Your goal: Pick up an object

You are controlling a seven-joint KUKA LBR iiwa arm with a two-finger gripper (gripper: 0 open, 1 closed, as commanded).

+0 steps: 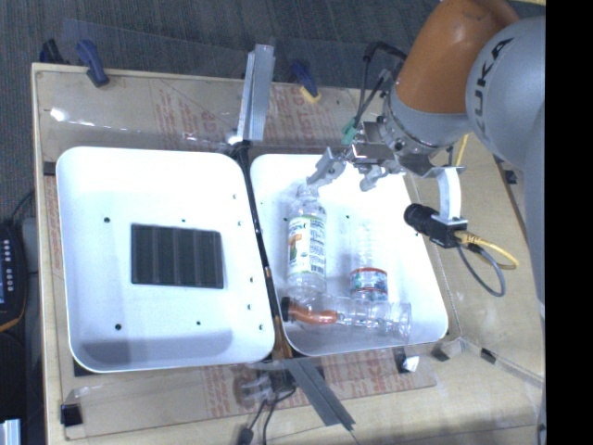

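The clear plastic bottle with a green and orange label [307,241] lies on its side in the right white bin [425,248], cap end toward the far wall, probably left loose like this so the arm can take whichever piece it reaches first. Just right of it lies a smaller clear bottle with a red and blue label band [368,272], and along the near wall rests a clear plastic piece with an orange end [345,317], touching the foot of both bottles. The print on the labels is too small to read.

The two-finger gripper [349,167] hangs over the far end of this bin, just above the larger bottle's cap; its fingers are spread apart with nothing between them, which suits a descent onto that bottle. On the grey arm [505,72], part of the letters "KUKA" can be read.

The left white bin [83,184] has a dark ribbed rectangular panel [177,256] on its floor
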